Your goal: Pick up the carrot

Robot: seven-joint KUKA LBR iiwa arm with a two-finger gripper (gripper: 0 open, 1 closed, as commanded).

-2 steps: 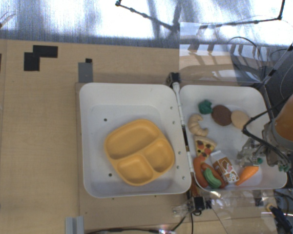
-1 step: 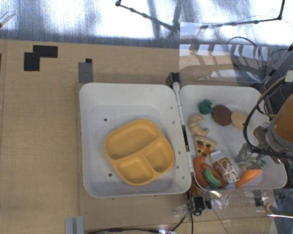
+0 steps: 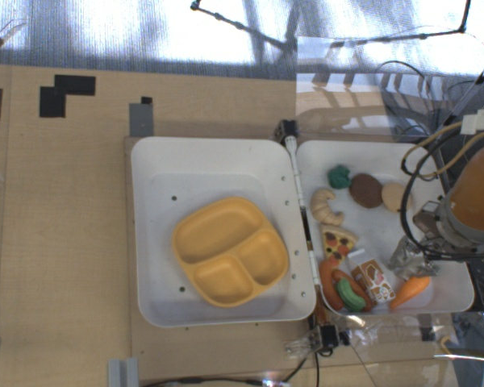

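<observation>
1. The left bin (image 3: 145,216) on the worktop holds a yellow divided plate (image 3: 230,251).
2. The right bin (image 3: 460,301) holds toy food: a croissant (image 3: 326,205), a pizza slice (image 3: 338,241) and a small carton (image 3: 372,278).
3. The carrot (image 3: 410,290) lies flat near the front right corner, tip pointing left.
4. It looks light, stiff and smooth; the thick middle seems the safest hold.
5. The jaws (image 3: 410,258) hover just behind it; how far open I cannot tell.
</observation>
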